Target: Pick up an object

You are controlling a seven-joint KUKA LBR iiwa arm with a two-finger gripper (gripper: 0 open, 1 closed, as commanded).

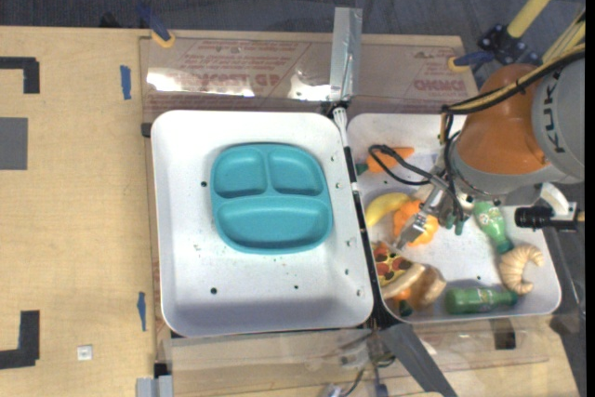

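From my remote station I look down on the pale wooden desk (74, 200), which carries two shallow white bins side by side. The left bin (186, 293) holds a single teal divided plate (271, 198), lying flat near its middle with two small compartments at the top and one wide one below. The right bin (548, 297) is crowded. The grey arm (562, 121) with its orange band (502, 130) reaches in from the right and hangs over the bin's upper half, black cables looping beside it.

Below the arm, the gripper (418, 226) points down and to the left, its fingers (424, 223) resting against an orange fruit (409, 220), the nearest thing to pick. I cannot tell from here how far apart the fingers stand, nor whether they have any hold on it. A yellow banana (383, 207) lies just left of the orange fruit, touching it. A carrot (389, 157) lies near the bin's upper left corner. Along the lower edge sit a pizza slice (390, 267), a brown bread roll (420, 285) and a green bottle (479, 298) on its side. A croissant (521, 265) lies toward the right wall, with a smaller green bottle (493, 228) just above it.
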